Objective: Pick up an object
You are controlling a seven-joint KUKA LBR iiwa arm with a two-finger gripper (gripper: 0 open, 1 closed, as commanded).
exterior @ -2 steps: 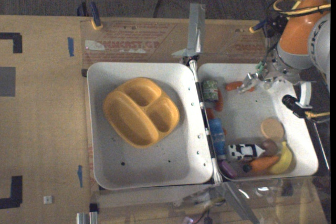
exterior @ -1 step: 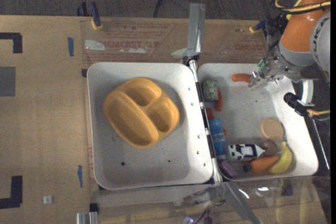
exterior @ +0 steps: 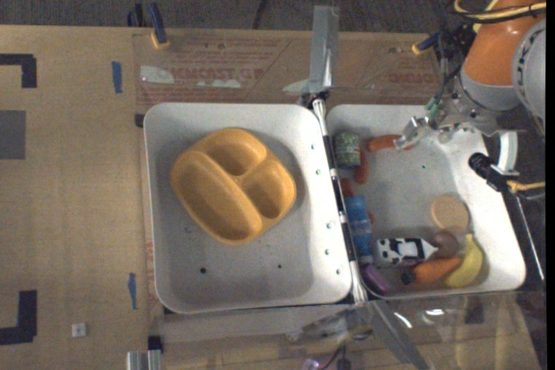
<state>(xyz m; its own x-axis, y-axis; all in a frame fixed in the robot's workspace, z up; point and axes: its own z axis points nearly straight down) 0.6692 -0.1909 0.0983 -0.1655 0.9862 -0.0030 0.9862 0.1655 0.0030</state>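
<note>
The left bin [exterior: 156, 212] holds a yellow divided plate [exterior: 232, 184] near its middle: stiff, light-looking plastic, probably too broad to pinch except by a rim or divider. In the right bin [exterior: 512, 273], a green can [exterior: 348, 149] sits at the far left corner, a blue bottle [exterior: 357, 219] lies along the left wall, and a toy cow [exterior: 403, 250], a carrot [exterior: 434, 270] and a banana [exterior: 469, 262] crowd the near edge, with a tan disc [exterior: 450, 212] just above them. The banana seems the likeliest target, firm and slightly slick, best gripped across its middle. The gripper [exterior: 414, 134] hangs over the far edge of the right bin, holding nothing; how wide its jaws stand I cannot tell.
</note>
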